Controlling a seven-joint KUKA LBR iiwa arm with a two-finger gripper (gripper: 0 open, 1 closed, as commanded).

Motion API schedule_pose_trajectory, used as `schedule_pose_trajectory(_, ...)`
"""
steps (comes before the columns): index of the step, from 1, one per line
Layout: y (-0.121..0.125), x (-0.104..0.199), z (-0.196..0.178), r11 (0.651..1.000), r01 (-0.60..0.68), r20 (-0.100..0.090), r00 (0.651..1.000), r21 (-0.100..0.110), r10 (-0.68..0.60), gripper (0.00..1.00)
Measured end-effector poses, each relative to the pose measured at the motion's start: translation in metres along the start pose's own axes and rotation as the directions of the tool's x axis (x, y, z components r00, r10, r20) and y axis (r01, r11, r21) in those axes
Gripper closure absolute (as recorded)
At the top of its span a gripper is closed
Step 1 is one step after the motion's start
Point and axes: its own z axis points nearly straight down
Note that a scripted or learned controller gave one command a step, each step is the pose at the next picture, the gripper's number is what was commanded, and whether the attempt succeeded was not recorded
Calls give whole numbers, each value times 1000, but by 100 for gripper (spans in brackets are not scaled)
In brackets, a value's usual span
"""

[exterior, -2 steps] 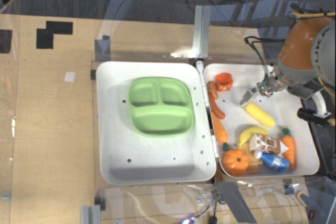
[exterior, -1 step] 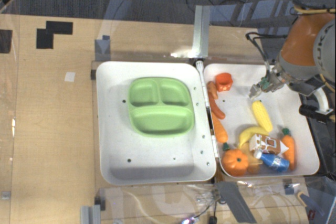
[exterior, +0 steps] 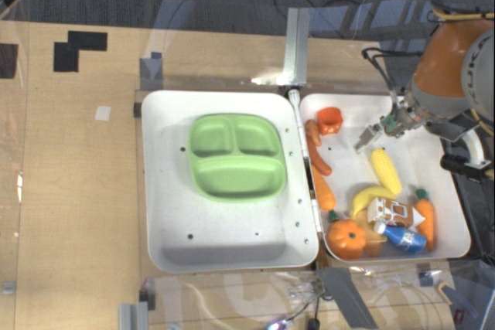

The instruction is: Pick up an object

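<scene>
Above the right bin (exterior: 456, 189), the end effector (exterior: 370, 137) hangs open between orange cup (exterior: 329, 120) and corn (exterior: 386, 171).

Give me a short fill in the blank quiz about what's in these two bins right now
1. The green divided plate lies in the ____ bin.
2. The corn cob lies in the ____ bin.
3. The small cup near the right bin's far left corner is ____ in colour.
4. The gripper hovers above the ____ bin.

Missing words: left; right; orange; right
</scene>
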Motion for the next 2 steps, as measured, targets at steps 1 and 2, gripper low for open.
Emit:
schedule_pose_trajectory(1,37,-1,23,967,255,-14,967,22,-254,0)
schedule_pose_trajectory(2,-30,-21,-60,956,293,-2,956,3,-293,0)
